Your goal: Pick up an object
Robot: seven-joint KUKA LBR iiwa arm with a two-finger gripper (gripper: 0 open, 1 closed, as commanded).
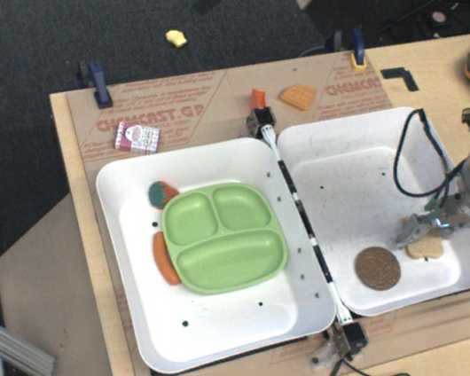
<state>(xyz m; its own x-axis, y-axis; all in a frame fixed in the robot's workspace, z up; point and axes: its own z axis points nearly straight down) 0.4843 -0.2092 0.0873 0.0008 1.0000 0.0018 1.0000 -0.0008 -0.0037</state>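
Looks like a small tan cracker-ish piece (426, 249) down at about 4 o'clock in the right bin (337, 151), sitting right under the gripper (420, 229), just beside a brown round cookie-like disc (378, 267) at its 8 o'clock; probably light, stiff and crumbly, so best pinched gently across its short edges. Can't tell how wide the gripper is spread or whether anything's actually pinched, too small and blurry from up here. Readable stuff: red print on the cardboard base (201, 98) looking like "CHEMCAST GP", nothing legible on the little pink packet (136, 136) at 11 o'clock.
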